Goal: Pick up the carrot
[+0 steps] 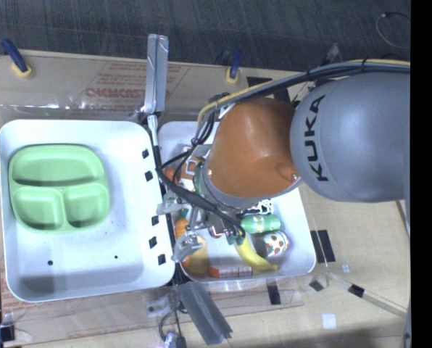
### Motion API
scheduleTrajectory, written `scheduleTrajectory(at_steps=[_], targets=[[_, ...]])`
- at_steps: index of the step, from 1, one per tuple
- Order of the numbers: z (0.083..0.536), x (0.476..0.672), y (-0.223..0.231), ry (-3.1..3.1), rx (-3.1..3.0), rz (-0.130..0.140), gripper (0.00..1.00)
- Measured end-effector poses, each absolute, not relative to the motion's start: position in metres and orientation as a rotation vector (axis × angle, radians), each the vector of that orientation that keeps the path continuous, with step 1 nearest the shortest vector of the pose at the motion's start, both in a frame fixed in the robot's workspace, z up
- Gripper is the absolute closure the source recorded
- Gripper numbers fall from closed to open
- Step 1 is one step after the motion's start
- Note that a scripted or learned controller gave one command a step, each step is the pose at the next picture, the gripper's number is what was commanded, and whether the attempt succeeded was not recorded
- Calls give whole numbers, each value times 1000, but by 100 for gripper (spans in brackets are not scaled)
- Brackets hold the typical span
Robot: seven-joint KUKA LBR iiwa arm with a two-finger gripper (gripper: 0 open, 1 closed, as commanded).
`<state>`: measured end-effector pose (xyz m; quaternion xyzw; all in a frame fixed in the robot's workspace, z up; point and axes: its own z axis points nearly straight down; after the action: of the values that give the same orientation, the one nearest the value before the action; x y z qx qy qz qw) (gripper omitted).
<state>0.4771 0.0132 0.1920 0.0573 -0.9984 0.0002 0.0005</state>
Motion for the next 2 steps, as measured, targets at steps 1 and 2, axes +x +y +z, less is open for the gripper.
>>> scheduleTrajectory(at_steps=[1,2], targets=[[192,483,34,-3111,454,0,0],[192,486,-10,-3089,594,1,0]])
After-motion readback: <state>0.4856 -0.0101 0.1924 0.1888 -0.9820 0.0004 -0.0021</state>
